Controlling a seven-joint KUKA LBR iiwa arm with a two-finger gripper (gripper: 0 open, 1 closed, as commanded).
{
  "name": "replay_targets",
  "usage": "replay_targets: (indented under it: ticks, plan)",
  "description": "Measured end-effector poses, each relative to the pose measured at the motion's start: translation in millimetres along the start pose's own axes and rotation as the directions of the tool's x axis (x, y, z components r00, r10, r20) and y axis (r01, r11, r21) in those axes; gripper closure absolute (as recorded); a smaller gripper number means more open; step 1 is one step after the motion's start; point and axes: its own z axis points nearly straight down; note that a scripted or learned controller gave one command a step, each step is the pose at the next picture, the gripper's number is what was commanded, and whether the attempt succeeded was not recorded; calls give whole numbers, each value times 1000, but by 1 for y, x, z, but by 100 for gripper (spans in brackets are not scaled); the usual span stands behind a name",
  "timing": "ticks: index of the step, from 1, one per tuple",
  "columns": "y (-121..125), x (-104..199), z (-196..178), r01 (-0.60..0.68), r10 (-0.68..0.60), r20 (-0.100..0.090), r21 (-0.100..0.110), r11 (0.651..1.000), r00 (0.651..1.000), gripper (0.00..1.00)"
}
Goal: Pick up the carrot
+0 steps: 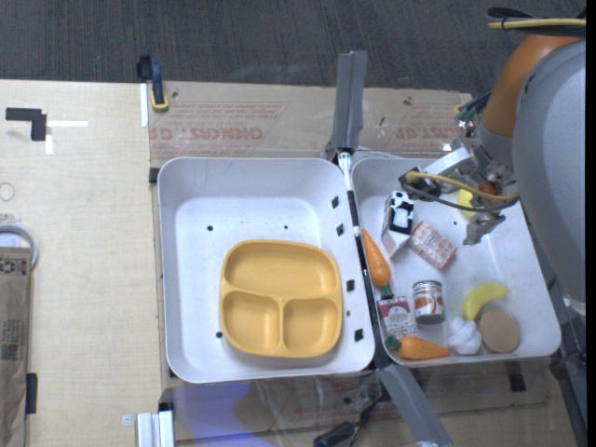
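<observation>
Carrot pick: not yet started.
Carrot lies untouched against the left wall of the right bin, centre-right of frame. Gripper hangs apart from it at upper right; its claw state cannot be told. Approach, grasp and lift all remain.

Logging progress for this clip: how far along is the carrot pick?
Nothing done yet: the carrot lies in the right bin against its left wall. In hand: the gripper hovers over the bin's far right, apart from it. Left: reach, grasp, lift.
</observation>
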Motion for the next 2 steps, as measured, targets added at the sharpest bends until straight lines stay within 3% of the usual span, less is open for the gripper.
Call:
replay_targets:
  ticks: [1, 2]
  plan:
    - [-7, 34, -149, -120, 120, -9, -2, 993, 993, 0]
    - [35, -24, -82, -120, 120, -6, -1, 993, 993, 0]
